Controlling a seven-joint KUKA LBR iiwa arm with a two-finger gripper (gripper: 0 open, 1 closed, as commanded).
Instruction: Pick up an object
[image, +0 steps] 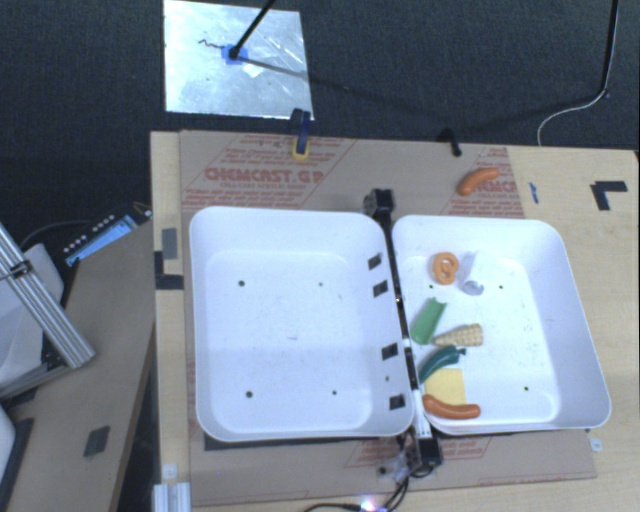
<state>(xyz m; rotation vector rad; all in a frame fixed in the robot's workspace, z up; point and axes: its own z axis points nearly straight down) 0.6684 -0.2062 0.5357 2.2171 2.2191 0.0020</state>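
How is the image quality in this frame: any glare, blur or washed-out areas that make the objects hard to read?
Camera view: overall soft and low in detail; the two white plastic bins are bright and nearly shadowless; the shiny silver sheet at the top catches glare; the small pale object beside the orange ring blends into the right bin's floor and cannot be identified.

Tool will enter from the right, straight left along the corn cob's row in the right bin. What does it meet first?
If low, the right bin's rim first; clearing that, the floor looks free up to the corn cob. Height cannot be judged.
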